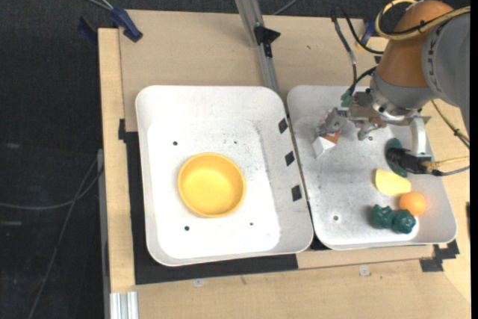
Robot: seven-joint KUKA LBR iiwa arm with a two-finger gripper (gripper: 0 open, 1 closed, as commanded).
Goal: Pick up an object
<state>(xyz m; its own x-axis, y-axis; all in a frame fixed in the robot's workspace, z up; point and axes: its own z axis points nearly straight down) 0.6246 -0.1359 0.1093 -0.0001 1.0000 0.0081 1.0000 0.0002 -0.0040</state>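
Two bins sit on the bench; the gripper [328, 132] hangs over the right bin [336, 194], upper middle of frame, clamped on a small white-and-orange piece [326, 143]. The pick looks mostly done. A yellow piece [390, 181], orange ball [411, 203] and green lump [392, 219] lie lower right.

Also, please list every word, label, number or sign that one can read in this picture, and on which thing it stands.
None can be read. The yellow bowl, the orange ball, the green object, both white bins and the arm bear no legible text.
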